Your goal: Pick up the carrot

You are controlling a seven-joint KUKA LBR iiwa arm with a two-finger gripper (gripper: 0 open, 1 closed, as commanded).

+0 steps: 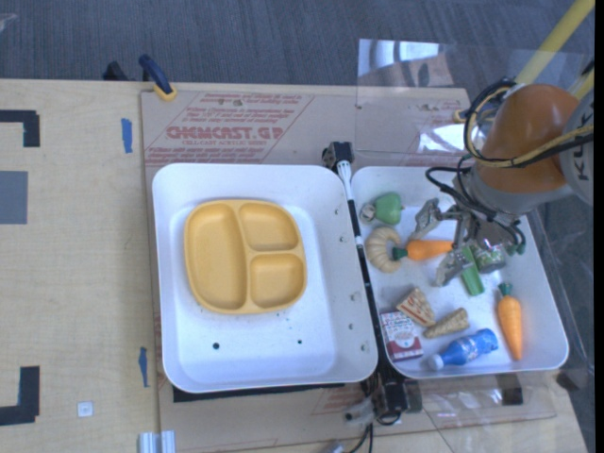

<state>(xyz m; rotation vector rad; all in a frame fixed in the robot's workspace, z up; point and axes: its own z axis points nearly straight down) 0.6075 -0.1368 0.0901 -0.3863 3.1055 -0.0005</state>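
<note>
Two carrots lie in the right bin. A small orange carrot with a green end rests near the bin's middle. A bigger carrot with a green top lies by the right wall. My gripper hangs over the small carrot and is open. One finger stands on the carrot's far side and the other finger on its near side. The carrot's right end sits between them, and I see no contact. The orange wrist band hides the back right of the bin.
Around the small carrot lie a green pepper, a beige croissant, a pizza slice, a bread stick, a red carton, a blue bottle and a green piece. The left bin holds a yellow divided plate.
</note>
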